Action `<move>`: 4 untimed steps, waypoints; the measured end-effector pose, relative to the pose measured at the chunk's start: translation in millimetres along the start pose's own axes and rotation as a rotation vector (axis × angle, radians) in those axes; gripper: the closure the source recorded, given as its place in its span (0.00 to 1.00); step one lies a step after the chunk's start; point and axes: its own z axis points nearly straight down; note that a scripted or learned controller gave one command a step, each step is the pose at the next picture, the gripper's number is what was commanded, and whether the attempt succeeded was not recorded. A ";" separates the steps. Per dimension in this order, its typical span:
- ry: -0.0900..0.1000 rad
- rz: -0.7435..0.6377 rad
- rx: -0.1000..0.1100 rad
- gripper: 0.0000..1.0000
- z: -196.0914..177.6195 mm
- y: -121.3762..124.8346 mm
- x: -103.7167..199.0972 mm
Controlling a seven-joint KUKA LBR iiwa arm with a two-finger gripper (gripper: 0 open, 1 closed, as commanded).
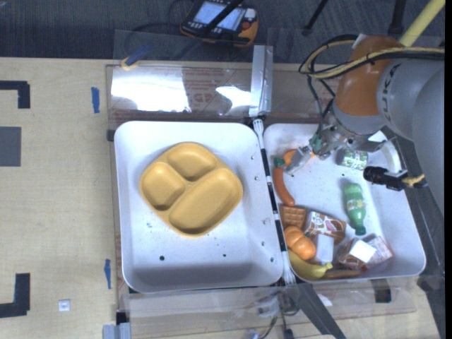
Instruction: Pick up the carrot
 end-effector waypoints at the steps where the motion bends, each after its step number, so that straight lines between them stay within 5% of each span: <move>1: -0.010 -0.002 -0.013 1.00 -13.1 3.1 -1.5; 2: 0.001 0.959 -0.022 1.00 -101.1 28.8 60.7; 3: 0.002 0.606 -0.015 1.00 -98.8 -43.9 117.2; 4: 0.002 0.860 -0.020 1.00 -144.8 -6.4 166.0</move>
